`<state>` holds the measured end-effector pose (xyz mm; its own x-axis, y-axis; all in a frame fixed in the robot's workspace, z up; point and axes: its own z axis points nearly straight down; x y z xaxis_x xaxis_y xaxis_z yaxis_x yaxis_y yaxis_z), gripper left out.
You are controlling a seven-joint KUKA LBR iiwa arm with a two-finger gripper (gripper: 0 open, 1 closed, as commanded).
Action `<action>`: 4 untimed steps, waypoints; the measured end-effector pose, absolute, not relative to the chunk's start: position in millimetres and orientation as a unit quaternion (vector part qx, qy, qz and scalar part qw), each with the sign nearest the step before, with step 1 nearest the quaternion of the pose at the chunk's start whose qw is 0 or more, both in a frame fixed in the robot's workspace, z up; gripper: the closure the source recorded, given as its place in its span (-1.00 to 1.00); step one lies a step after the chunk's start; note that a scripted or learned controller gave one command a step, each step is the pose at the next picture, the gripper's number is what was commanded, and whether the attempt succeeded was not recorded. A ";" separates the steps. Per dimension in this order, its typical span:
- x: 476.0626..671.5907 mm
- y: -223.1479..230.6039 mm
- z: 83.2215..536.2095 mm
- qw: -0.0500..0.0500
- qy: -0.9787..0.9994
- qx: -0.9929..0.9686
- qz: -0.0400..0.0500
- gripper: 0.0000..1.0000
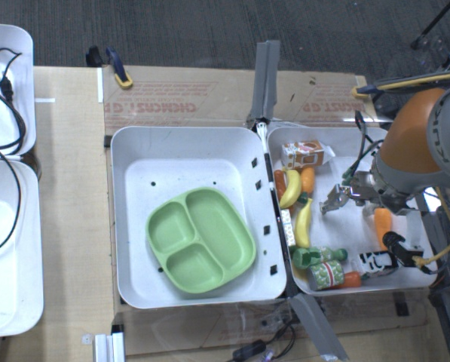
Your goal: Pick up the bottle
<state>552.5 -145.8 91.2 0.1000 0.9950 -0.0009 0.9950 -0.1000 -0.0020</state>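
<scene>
Wooden bench (pixel 66 202) w/ cardboard at the back, dark floor behind, two white bins side by side. Left bin (pixel 127 202) has a green divided plate (pixel 202 240) sitting toward its front. Right bin (pixel 338 286) is the busy one: a small carton (pixel 306 154) near the back left corner, two bananas (pixel 291 188) and something orange along the left wall, a carrot-looking thing (pixel 382 227) toward the right side.

The bottle (pixel 319 256) lies on its side near the front left corner of the right bin, green, cap end pointing at the left wall, w/ a red-labelled can or pack (pixel 329 274) touching it on the front side. The lower banana ends just behind it.

Gripper (pixel 335 199) hangs over the middle of the right bin, behind the bottle and apart from it. Fingers look spread, nothing between them afaict, tho it's small and a bit murky.

Handling guess: small plastic bottle, prob light, smooth and round so it'll roll or squirt out if pinched off-centre. I'd grab across the body mid-length, not the neck. Tight spot tho, neighbours crowd both sides, so finger room is the issue.
</scene>
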 end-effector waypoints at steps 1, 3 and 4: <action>518.8 -101.8 93.3 -0.004 -0.727 -0.686 0.001 -1.00; 497.6 -89.1 190.8 0.000 -0.604 -0.797 0.001 -1.00; 577.0 -115.4 91.2 0.000 -0.646 -0.763 0.001 -1.00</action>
